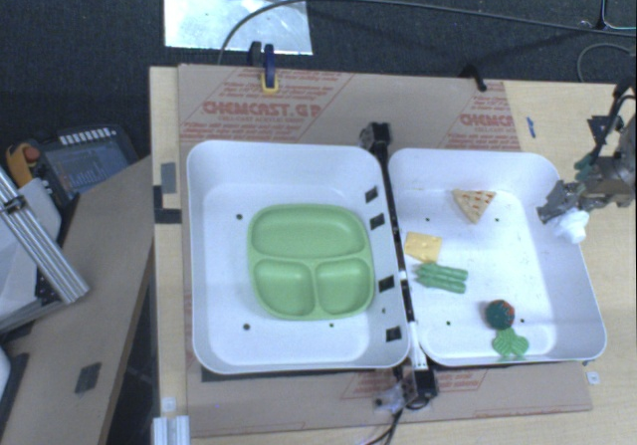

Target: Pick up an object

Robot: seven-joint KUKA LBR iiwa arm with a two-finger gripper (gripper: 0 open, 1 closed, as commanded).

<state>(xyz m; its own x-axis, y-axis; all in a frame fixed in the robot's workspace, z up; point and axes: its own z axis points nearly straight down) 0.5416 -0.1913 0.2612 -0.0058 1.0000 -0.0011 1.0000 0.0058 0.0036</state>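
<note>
- Dark carpet surrounds the bench (328,95), two white bins side by side on it.
- Left bin (214,234) carries a green divided tray (309,261), with open floor all round it.
- Right bin (567,329): pizza-slice toy (475,202) up top, yellow cheese piece (422,247) and green pod (442,279) near the divider, red-and-green berry (501,314) and green leaf piece (511,343) by the near edge.
- Gripper (572,219) hangs over the right bin's far-right rim; finger spread and grasp cannot be told.
</note>
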